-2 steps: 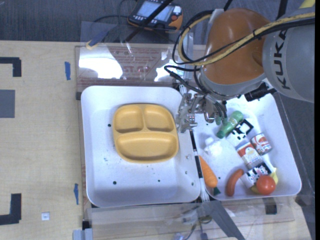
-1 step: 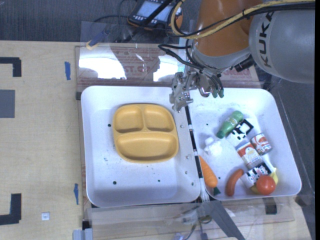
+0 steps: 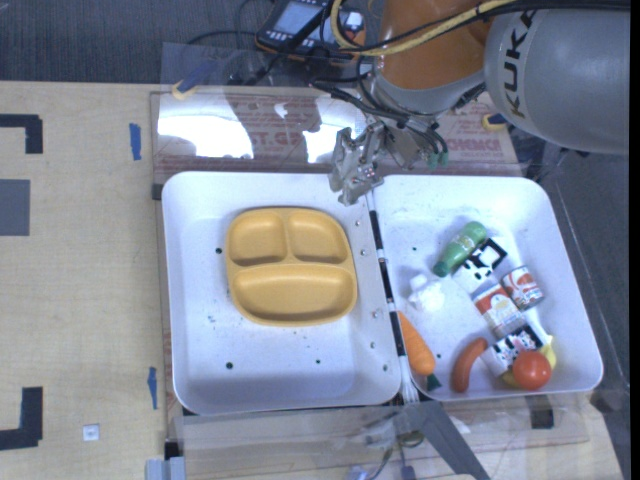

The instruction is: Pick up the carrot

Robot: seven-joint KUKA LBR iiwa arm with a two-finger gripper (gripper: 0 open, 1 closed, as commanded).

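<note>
The carrot [image 3: 417,346], orange with a green tip, lies along the left wall of the right bin [image 3: 560,258], near its front corner. My gripper [image 3: 355,174] hangs at the far end of the bins, over the divide between them, well behind the carrot. Nothing shows between its fingers.
A yellow divided plate [image 3: 291,265] sits in the left bin [image 3: 190,268]. The right bin holds a green bottle [image 3: 458,249], a white carton [image 3: 500,288], a sausage [image 3: 467,364], a tomato [image 3: 531,370] and a small white item [image 3: 425,291]. Cables and a handheld device [image 3: 292,20] lie behind the bins.
</note>
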